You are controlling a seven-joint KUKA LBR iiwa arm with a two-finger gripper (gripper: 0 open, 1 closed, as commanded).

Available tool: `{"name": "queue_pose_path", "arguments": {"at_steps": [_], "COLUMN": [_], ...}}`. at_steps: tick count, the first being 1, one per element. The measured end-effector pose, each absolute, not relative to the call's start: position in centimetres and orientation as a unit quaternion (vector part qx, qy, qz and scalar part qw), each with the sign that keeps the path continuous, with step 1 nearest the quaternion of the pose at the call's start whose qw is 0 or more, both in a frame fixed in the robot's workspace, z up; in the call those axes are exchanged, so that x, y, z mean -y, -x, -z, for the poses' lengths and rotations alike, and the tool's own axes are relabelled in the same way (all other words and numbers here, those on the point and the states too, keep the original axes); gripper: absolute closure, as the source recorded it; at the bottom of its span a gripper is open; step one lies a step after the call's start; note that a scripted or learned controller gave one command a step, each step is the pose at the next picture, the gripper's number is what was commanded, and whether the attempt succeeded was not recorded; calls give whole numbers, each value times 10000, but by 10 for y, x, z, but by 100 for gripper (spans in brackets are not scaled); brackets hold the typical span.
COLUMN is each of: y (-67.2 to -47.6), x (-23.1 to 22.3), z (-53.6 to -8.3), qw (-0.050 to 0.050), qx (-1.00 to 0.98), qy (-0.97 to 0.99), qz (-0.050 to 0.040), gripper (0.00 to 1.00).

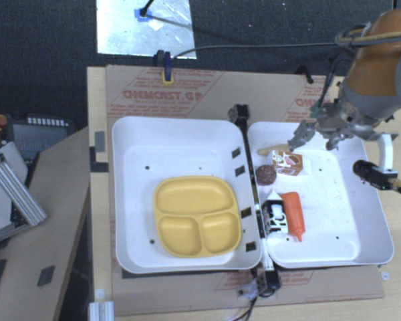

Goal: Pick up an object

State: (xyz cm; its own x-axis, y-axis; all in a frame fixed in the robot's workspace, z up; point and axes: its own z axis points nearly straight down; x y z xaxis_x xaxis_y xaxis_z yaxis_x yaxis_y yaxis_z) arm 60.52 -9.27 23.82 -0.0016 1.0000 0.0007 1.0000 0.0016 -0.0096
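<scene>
Orange bottle [293, 215] lies below the empty, spread end effector [315, 138]; the crowded small packet [287, 162] risks a glancing miss.

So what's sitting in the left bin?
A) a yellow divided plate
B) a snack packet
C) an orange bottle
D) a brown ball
A: the yellow plate, split into three sections, lies in the left bin; the smaller things all lie in the right bin.
</scene>
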Motion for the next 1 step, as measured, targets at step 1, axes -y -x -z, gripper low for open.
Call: {"name": "queue_pose_path", "arguments": {"at_steps": [1], "y": [-607], "x": [93], "z": [-244], "qw": [-5], "qx": [7083], "qy": [7060], "qz": [3], "gripper": [0]}}
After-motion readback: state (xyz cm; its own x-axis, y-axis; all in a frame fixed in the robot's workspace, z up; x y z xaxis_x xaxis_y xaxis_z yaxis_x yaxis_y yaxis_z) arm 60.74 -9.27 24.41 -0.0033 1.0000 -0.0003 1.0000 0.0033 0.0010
